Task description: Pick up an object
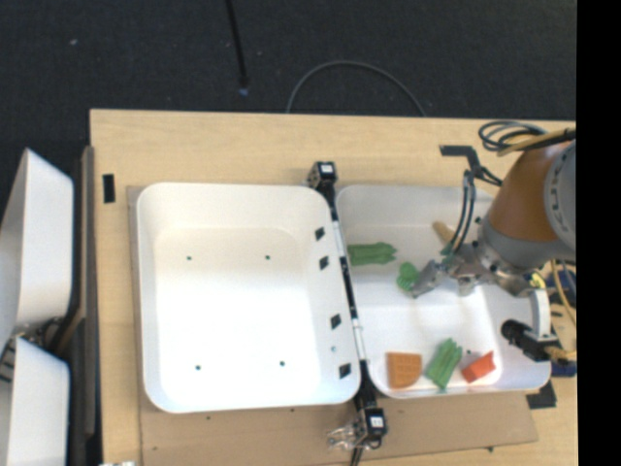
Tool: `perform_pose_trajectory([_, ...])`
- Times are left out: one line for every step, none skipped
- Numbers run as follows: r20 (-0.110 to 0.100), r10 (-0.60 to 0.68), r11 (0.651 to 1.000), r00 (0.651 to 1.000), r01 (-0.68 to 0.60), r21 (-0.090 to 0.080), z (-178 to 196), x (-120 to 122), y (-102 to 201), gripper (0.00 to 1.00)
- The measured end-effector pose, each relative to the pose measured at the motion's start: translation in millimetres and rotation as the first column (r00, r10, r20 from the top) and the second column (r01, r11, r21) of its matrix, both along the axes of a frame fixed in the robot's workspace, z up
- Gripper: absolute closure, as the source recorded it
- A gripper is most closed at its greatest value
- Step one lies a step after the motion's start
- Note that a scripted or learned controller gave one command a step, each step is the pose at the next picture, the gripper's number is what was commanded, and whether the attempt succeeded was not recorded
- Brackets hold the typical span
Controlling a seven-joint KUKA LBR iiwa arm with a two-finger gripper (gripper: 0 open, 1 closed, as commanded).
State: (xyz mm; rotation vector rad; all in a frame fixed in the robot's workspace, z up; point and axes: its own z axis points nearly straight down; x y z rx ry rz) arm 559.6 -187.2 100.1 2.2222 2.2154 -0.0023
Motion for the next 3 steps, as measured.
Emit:
perform_pose_trajectory([0.005, 0.010, 1.000, 1.000, -0.010, 0.003, 1.7, 63.2, 42.9, 0.00])
perform_pose_trajectory([-0.001, 0.002, 1.000, 1.000, -0.002, 0.001, 1.3, 49.0, 43.5, 0.00])
perform_pose_trajectory([0.003, 0.004, 1.000, 1.000, -0.004, 0.000, 12.8, 50.4, 42.3, 1.00])
